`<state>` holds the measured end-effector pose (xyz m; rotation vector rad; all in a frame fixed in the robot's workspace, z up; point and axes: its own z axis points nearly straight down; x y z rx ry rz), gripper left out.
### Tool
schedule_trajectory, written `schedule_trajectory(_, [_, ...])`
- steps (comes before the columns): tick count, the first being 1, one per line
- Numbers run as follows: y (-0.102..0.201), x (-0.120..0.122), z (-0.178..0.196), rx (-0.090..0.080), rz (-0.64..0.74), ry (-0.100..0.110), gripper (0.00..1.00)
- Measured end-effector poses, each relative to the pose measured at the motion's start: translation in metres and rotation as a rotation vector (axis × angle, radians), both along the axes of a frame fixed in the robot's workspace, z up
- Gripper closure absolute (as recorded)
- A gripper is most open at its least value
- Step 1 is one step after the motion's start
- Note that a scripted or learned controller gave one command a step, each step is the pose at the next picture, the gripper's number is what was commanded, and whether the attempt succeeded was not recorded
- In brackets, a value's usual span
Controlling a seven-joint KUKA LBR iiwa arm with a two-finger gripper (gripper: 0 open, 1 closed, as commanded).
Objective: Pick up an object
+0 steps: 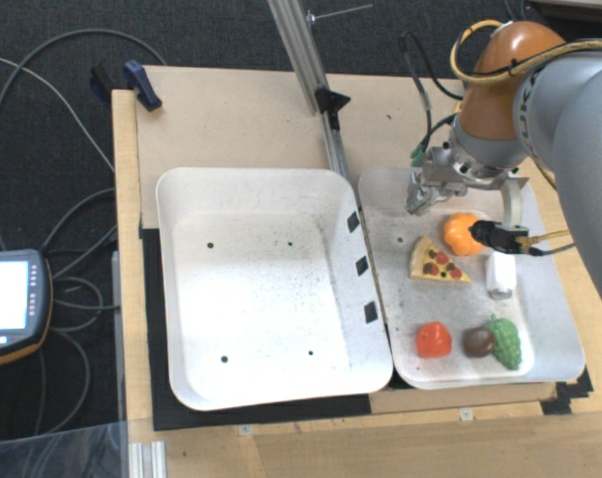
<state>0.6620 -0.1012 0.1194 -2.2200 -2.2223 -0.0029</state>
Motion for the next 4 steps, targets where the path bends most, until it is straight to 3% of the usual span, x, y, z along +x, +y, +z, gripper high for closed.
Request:
schedule_trajectory(3, [-0.006,0.004,0.154,-0.003,0.001,-0.007,1.0])
schedule_trajectory(4, [0.047,-0.002,0.157,0.0,0.005,0.002,1.0])
